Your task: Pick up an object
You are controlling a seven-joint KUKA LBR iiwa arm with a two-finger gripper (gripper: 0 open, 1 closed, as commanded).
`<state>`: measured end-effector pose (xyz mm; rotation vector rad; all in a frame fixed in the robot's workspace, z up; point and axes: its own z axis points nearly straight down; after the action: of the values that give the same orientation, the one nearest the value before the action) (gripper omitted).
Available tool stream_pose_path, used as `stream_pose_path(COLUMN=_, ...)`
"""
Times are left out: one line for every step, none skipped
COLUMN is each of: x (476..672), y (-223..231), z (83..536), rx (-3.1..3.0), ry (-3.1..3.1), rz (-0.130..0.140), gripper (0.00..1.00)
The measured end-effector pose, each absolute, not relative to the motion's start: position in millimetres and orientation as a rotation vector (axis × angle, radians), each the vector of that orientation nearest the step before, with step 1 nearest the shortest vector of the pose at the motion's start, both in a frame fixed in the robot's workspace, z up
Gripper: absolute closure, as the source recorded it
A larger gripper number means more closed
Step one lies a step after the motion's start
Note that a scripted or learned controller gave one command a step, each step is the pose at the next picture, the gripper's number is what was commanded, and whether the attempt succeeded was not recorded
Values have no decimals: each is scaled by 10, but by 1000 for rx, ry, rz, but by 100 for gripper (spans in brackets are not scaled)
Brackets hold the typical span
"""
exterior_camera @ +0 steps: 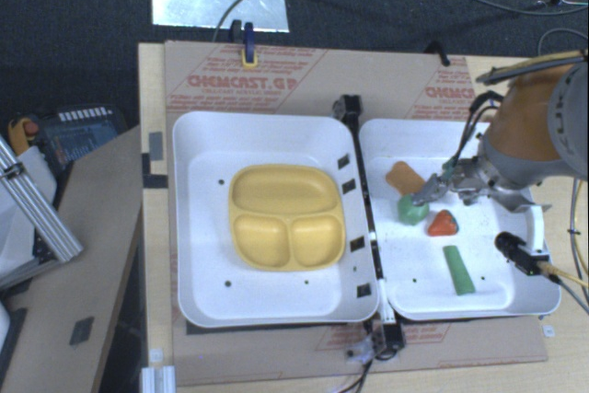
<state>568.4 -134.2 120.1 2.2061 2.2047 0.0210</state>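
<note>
The left bin (pixel 198 225) holds a yellow three-compartment plate (pixel 281 216), and the right bin (pixel 497 299) holds an orange piece (pixel 402 176), a green round piece (pixel 411 211), a red piece (pixel 443 223) and a green stick (pixel 458 270), the gripper (pixel 431 190) just above the round piece, its fingers' spread unclear.

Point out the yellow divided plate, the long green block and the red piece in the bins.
yellow divided plate (pixel 276 190): camera view, floor of its large upper compartment.
long green block (pixel 458 270): camera view, middle of its top face.
red piece (pixel 444 223): camera view, centre of its visible surface.
</note>
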Motion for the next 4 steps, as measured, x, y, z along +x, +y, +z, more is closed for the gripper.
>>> stream_pose_path(x=5684, y=-1334, z=1288, rx=2208, ry=2207, rz=21, gripper=100)
stream_pose_path(x=5601, y=-1327, z=1800, rx=2214, ry=2222, rz=5, gripper=100)
stream_pose_path(x=5643, y=-1433, z=2318, rx=2213, ry=2220, rz=6, gripper=100)
stream_pose_path(x=5654, y=-1435, z=2501, rx=2215, ry=2224, rz=3, gripper=100)
